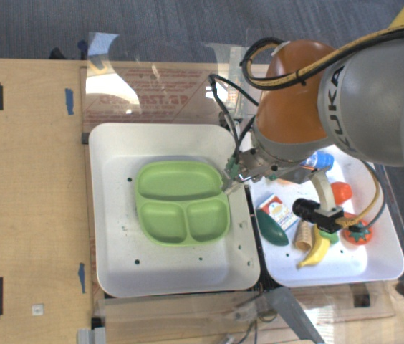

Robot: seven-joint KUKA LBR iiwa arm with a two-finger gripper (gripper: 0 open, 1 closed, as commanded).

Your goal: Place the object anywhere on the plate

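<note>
Orange wrist band (295, 92) hides your jaws, so I cannot tell their state; any object could miss the green plate (182, 201).

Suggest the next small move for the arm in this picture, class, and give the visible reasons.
Probably a short move left, to bring the gripper fully over the green plate. It now sits at the plate's right rim, near the wall between the bins. Whether it holds anything is too small to tell. The banana and other toys lie in the right bin.
</note>
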